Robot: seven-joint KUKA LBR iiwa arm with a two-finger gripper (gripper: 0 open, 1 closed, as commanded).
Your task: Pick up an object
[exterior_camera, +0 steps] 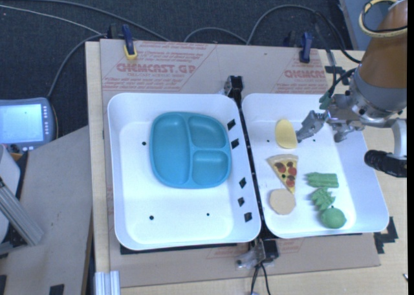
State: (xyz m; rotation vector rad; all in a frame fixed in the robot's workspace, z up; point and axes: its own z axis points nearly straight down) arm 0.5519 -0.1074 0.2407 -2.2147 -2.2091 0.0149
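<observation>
Over the right bin point(369, 177), the gripper point(321, 127) hangs with fingers spread apart and nothing between them, one fingertip just beside the yellow piece point(285, 133). Below lie a pizza slice point(285, 171), a tan disc point(282, 202) and green toys point(325, 198) (two or three). A blue plate point(191, 150) sits in the left bin point(129, 203).

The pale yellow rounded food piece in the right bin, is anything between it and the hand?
Nothing visible. The hand sits just right of the pale yellow rounded food piece, with bare white bin floor between them.
</observation>
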